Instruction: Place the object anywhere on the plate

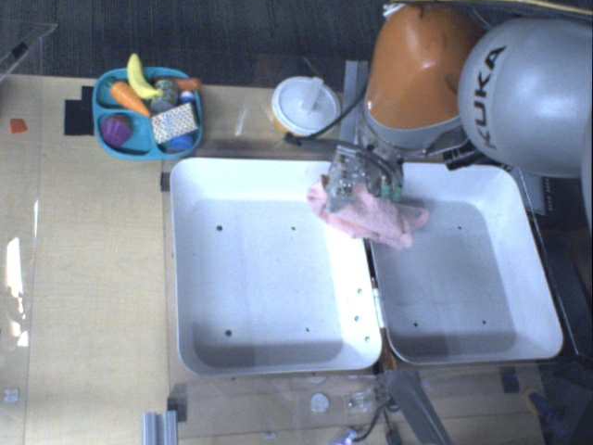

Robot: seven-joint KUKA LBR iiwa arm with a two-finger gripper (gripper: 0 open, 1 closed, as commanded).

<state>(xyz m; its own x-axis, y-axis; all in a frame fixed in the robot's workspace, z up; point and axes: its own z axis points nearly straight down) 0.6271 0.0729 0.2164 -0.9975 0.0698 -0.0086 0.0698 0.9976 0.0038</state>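
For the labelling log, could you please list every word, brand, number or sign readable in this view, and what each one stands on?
"KUKA": dark letters on the grey arm housing, running along its rounded edge.
Small red marker on the bench at the left: too small to read.
The blue divided plate, white lidded cup and pink cloth carry no legible text.

The arm (519, 91) runs off the right edge — the pink cloth's (375, 216) top perhaps hidden.
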